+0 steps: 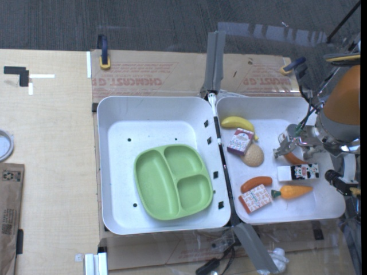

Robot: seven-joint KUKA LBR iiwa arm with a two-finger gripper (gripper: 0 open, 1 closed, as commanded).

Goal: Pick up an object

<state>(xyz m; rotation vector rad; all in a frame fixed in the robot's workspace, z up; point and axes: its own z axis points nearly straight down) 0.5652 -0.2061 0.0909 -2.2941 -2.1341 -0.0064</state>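
Where the two shallow white bins sit side by side on the pale wooden surface (51,125), the left bin (109,171) carries a light green divided plastic tray (174,181). The right bin (327,208) is crowded: a yellow banana (237,122), a small maroon carton (240,141), a tan round bun (253,154), a red sausage (256,183), a checkered red-and-white box (255,199), an orange carrot (295,191) and a white black-spotted carton (298,172). The metal end effector (291,145) hangs just above that spotted carton, over something orange; how far open it is cannot be told.
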